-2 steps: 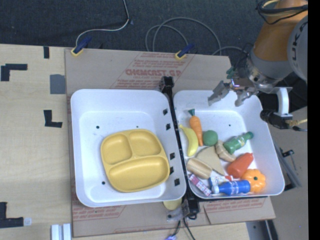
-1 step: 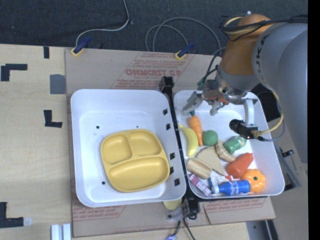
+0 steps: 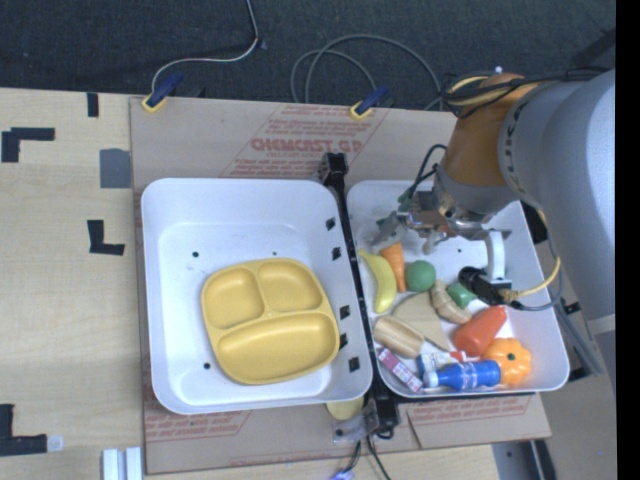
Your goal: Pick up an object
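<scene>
Above the right bin [image 3: 556, 366], the gripper [image 3: 425, 230] hovers.

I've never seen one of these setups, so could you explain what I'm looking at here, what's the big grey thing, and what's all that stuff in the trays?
The big grey shape with the orange band is a robot arm, reaching in from the right. One camera looks down on the bench at a slant. The gripper at the arm's tip hangs over the right bin, above a pile of toy food: a yellow banana, a carrot, a green ball, a blue tube and an orange pumpkin. The left bin holds a yellow divided plate. I see nothing between its fingers.
</scene>
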`<state>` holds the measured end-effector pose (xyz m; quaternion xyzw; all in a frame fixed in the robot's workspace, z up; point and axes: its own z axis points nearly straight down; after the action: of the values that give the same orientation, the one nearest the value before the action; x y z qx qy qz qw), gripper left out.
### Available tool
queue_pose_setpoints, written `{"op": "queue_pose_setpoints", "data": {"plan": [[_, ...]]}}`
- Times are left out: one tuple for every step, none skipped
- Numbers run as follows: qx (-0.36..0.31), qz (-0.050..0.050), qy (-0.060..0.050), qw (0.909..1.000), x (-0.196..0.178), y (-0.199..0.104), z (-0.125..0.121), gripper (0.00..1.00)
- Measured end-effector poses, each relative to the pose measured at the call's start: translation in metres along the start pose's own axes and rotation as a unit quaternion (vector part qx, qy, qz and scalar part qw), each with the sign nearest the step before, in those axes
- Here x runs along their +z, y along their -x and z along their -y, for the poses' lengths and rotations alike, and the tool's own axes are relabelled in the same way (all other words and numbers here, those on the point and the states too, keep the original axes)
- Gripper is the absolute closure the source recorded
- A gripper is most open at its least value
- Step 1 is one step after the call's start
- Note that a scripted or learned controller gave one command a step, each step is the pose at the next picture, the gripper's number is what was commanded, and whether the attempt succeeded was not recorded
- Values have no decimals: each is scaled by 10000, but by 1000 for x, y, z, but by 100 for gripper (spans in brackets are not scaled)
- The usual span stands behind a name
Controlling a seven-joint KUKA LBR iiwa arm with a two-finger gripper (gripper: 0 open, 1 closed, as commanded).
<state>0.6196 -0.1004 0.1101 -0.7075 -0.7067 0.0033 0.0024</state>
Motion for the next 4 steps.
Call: {"op": "queue_pose_setpoints", "data": {"plan": [[-10, -3, 58, 10000, 25, 17, 15, 0], [-21, 4, 59, 10000, 24, -3, -16, 0], [-5, 19, 76, 10000, 23, -5, 24, 0], [-15, 5, 86, 10000, 23, 3, 44, 0]]}}
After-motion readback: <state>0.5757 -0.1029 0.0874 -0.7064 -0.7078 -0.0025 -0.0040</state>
